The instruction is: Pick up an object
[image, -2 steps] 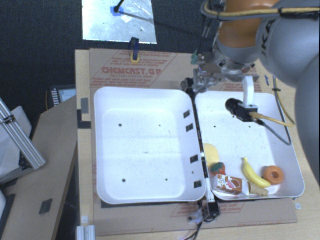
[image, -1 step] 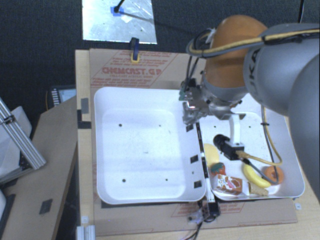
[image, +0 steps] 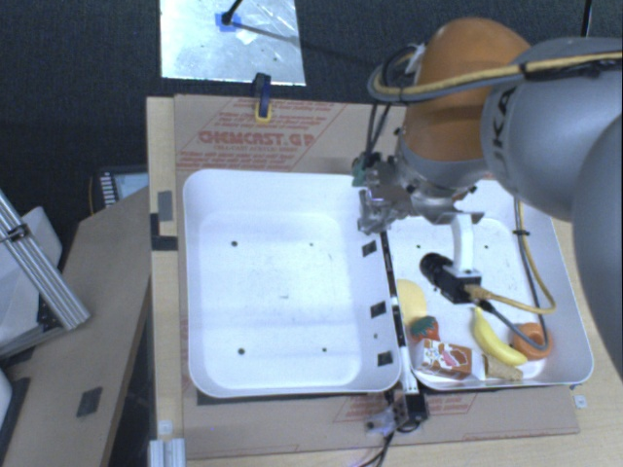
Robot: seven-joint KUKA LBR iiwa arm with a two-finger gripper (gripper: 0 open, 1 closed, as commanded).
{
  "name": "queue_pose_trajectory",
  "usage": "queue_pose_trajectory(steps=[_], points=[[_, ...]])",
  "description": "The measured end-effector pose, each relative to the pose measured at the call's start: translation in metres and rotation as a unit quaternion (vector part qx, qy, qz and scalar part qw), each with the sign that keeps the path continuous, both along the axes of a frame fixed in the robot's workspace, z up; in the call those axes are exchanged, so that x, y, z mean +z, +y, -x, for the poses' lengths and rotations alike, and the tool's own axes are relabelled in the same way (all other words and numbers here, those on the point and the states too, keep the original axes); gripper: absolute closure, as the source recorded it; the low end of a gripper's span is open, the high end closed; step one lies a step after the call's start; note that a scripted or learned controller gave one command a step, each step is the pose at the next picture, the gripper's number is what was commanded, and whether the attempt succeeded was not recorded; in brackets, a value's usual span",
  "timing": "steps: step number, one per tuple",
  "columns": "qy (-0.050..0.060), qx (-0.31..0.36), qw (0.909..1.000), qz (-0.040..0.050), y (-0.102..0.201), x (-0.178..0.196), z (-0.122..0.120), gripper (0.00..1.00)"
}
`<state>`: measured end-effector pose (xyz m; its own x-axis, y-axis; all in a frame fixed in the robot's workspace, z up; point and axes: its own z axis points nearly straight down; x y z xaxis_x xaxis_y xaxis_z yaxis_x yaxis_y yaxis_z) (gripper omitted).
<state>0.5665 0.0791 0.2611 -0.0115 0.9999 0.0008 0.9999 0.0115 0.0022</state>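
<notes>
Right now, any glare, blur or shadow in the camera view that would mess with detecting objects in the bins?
Camera view: soft overall, mild blur; the left bin is bright but keeps its rim; the foil sheet at top glares. The arm looms large and soft, covering part of the right bin; the banana and carton stay readable.

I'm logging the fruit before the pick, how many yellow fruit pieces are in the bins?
2. A banana near the right bin's front, and a lemon-like piece by the divider. The arm may hide others.
</notes>
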Motion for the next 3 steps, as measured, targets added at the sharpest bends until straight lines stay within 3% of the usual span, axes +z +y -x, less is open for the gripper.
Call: queue_pose_trajectory(steps=[1,2,3], points=[[-0.009,-0.002,1.0,-0.0015,0.022,0.233,-0.017,1.0],[0.005,-0.002,1.0,0.0011,0.05,0.098,-0.064,1.0],[0.002,0.0,1.0,-0.0007,0.118,0.077,-0.053,1.0]])
